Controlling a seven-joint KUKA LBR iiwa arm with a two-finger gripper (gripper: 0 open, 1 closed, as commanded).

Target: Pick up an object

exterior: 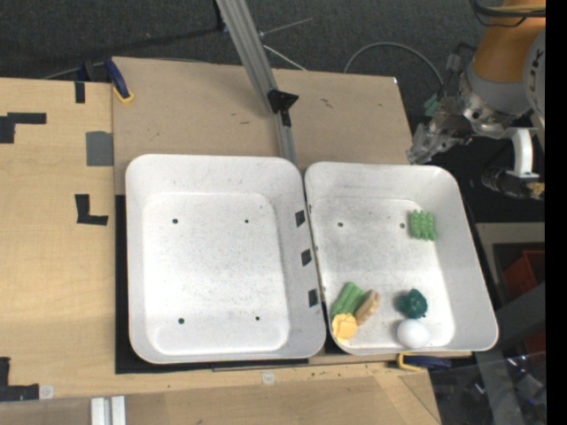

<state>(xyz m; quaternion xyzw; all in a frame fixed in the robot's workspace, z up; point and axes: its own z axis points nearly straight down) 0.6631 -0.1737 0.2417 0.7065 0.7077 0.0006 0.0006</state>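
The right bin (443, 184) holds several small objects. A light green knobbly piece (423, 225) lies near its right wall. At the front lie a green and tan piece (354, 300), a yellow piece (345, 327), a dark green round object (411, 304) and a white ball (412, 332). My gripper (427, 142) hangs just beyond the right bin's far right corner, above the bench outside the bin. It is apart from every object.
The left bin (213, 255) sits beside the right one on the brown board. A slanted metal rail (257, 60) runs down from the top to the gap between the bins. Cables lie on the dark floor at the back.
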